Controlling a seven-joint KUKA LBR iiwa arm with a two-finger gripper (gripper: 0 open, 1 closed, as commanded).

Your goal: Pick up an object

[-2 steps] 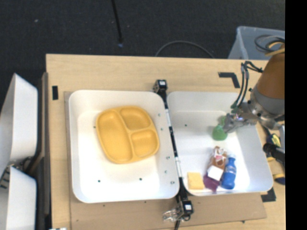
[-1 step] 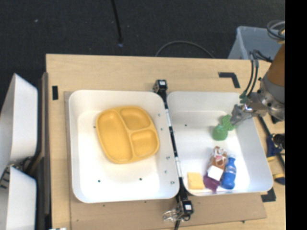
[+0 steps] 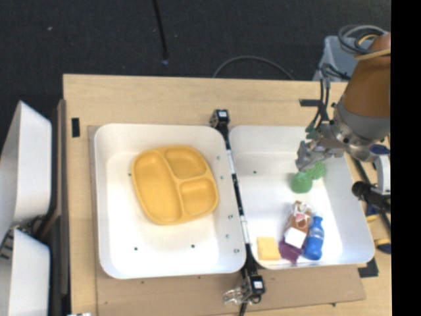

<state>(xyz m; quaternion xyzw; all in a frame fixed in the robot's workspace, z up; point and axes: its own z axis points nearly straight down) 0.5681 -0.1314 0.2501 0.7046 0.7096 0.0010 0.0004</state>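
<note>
My gripper (image 3: 308, 160) hangs over the right bin (image 3: 263, 196), near its upper right part. Directly below and touching its tip lies a green object (image 3: 305, 179). Whether the green object sits between the fingers is hidden by the gripper body. Toward the bin's front lie a blue bottle (image 3: 315, 238), a small brown bottle (image 3: 300, 217), a purple and white item (image 3: 291, 245) and a yellow block (image 3: 268, 248).
The left bin (image 3: 118, 255) holds a yellow divided plate (image 3: 175, 184). A black divider with clamps (image 3: 231, 176) runs between the two bins. The arm's orange band and grey body (image 3: 366, 104) stand over the right bin's far right edge.
</note>
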